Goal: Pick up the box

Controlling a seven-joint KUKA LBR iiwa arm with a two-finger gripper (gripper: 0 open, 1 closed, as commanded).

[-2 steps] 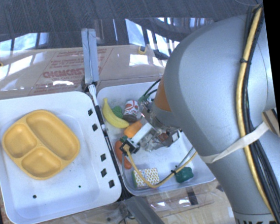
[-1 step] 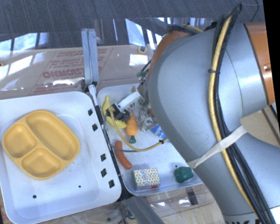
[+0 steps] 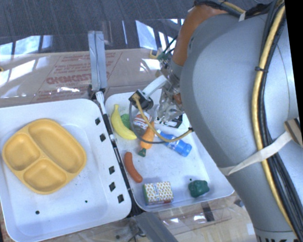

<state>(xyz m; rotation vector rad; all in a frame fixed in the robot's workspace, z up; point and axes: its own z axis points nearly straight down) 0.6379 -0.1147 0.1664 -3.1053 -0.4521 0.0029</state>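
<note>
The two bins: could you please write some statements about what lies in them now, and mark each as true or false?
1. The yellow divided plate lies in the left bin. True.
2. The box stands beside the banana. False: it lies at the near edge of the right bin, far from the banana.
3. A green object lies right of the box. True.
4. The red sausage lies on the plate. False: it lies in the right bin, near the divider.
5. The gripper is above the left bin. False: above the right bin's far end.
</note>
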